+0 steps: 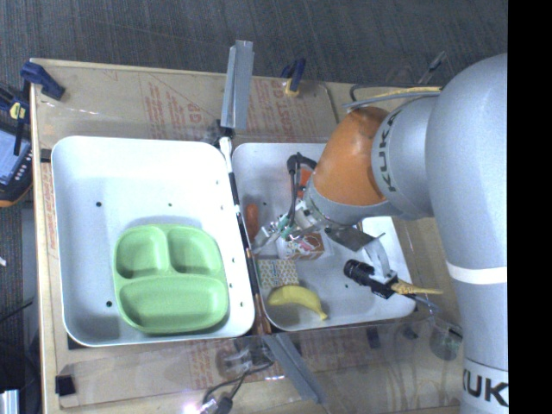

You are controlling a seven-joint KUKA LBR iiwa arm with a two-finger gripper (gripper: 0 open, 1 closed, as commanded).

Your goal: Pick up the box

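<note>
Box right under gripper, in right bin, not lifted. Gripper state: cannot tell, wrist hides it. Banana just below. Grasp unconfirmed; pickup and lift remain.

Both bins are white, on a tan cardboard bench with faint red printing. The tray is pale green. The banana is yellow. The box has a fine speckled beige-and-grey pattern. The arm is grey with an orange band.
</note>
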